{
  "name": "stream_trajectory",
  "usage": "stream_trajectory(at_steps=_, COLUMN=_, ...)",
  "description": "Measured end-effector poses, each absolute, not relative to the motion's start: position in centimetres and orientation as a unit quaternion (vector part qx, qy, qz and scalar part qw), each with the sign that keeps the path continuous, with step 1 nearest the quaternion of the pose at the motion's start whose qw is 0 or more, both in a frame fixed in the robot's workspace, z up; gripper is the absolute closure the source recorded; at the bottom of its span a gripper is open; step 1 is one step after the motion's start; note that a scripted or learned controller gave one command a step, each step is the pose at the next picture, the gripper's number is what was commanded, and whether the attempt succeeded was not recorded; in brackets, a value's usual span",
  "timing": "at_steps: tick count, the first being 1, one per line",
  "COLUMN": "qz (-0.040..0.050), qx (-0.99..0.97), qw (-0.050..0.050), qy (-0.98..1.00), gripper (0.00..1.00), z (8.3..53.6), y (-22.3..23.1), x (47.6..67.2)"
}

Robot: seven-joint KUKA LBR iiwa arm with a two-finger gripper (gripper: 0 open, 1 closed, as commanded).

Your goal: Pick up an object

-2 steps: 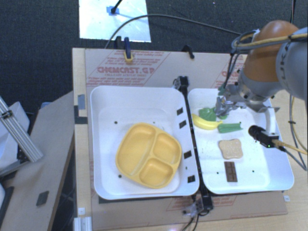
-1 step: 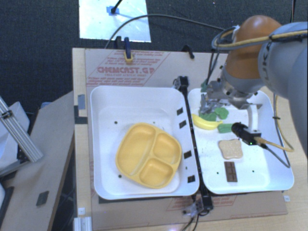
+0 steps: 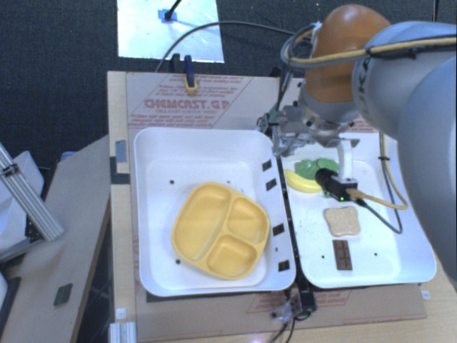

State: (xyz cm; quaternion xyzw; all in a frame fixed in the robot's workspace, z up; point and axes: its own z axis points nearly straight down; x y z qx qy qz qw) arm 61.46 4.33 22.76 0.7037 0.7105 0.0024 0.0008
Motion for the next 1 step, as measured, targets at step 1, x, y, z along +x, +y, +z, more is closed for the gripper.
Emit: stream_trajectory(at_steps=1, qz=0.0013, qx=0.704, qw=0.000, qy=0.710, gripper=1.00, z=21.76, y=9.33, x=62.46)
